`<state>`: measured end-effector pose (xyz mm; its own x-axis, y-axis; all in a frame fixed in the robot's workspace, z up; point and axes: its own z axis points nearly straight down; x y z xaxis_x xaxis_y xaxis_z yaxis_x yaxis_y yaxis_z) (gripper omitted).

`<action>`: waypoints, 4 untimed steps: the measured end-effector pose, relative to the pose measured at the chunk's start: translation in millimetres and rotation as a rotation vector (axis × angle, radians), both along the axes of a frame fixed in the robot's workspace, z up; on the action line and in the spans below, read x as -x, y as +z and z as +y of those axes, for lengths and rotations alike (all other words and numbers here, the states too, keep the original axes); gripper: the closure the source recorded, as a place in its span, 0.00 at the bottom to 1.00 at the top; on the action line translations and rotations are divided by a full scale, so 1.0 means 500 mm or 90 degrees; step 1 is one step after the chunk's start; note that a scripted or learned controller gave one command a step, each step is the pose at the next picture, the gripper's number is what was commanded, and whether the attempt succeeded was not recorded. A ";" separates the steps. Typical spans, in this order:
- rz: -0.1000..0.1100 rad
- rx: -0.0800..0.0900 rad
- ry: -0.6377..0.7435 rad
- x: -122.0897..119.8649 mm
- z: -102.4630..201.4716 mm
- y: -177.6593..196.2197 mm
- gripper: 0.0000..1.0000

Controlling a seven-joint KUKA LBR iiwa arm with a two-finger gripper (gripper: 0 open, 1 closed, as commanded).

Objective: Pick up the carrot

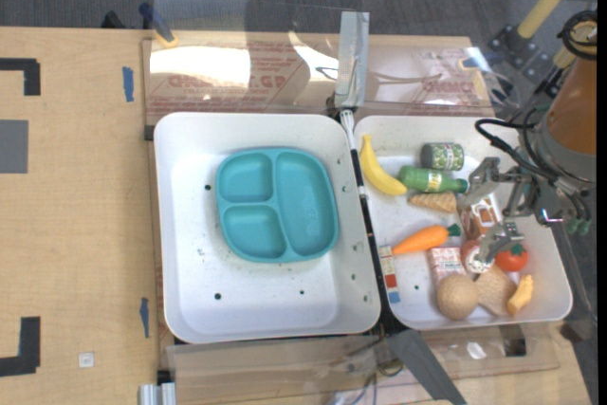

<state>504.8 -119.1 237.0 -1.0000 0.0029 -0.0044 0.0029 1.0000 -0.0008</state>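
Note:
The orange carrot (420, 240) with a green tip lies flat in the middle of the right bin (560, 299), pointing left and slightly down. My gripper (486, 213) hangs over the right side of that bin, to the right of the carrot's green end and apart from it. Its two metal fingers (484, 175) are spread open, one toward the back and one toward the front, over a small red and white packet (479, 219). Nothing is held between them.
Around the carrot lie a banana (377, 171), a green bottle (432, 178), a green can (442, 155), a tan cone (433, 200), a red and white box (446, 261), a tan round lump (457, 295) and a tomato (512, 257). The left bin (180, 232) holds a teal divided plate (278, 204).

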 end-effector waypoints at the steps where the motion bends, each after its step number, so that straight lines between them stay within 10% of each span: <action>1: 0.004 -0.002 0.135 -0.057 0.056 -0.198 0.00; 2: -0.002 0.000 0.083 -0.036 0.056 -0.281 0.00; 3: -0.005 0.000 0.084 -0.039 0.061 -0.263 1.00; 4: -0.005 0.000 0.096 0.004 0.132 -0.098 1.00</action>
